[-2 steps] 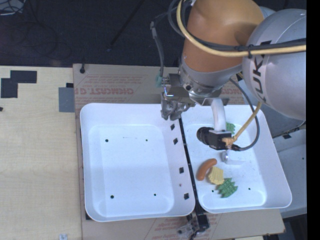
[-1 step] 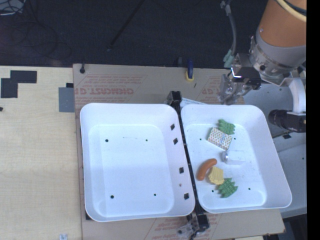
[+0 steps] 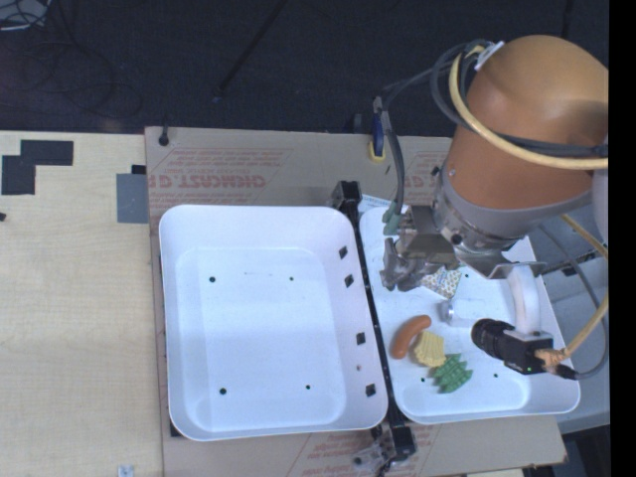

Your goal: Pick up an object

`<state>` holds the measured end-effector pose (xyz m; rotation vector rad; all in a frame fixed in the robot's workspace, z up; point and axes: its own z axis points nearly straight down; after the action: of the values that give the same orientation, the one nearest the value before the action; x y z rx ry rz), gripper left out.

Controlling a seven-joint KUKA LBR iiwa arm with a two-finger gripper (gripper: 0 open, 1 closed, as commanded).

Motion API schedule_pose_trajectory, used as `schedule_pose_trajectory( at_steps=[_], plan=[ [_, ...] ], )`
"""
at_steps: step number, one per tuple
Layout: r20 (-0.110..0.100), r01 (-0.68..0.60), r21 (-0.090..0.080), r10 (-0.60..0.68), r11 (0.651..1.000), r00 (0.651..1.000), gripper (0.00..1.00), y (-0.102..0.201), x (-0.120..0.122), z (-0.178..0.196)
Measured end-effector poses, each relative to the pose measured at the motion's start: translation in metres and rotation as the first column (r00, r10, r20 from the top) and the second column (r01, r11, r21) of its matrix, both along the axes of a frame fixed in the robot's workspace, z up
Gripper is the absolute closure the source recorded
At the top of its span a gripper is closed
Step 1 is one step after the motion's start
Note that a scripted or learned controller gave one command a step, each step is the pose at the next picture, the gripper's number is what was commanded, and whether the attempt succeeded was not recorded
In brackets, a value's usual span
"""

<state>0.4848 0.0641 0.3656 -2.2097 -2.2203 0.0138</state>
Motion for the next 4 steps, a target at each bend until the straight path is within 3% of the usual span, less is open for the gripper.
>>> schedule_pose_trajectory(
  at_steps=[1,2,3,4],
  plan=[
    [0.012,0.0,0.001,0.0,1.0,1.0,1.0,0.051,0.017,0.034],
    [0.014,0.003,0.0,-0.003,1.0,1.0,1.0,0.063,0.013,0.075],
    [0.005,0.003,-0.002,-0.003,1.0,1.0,1.0,0.068,-0.01,0.04],
    [0.019,0.001,0.002,-0.001,1.0,1.0,1.0,0.093,-0.009,0.135]
  ],
)
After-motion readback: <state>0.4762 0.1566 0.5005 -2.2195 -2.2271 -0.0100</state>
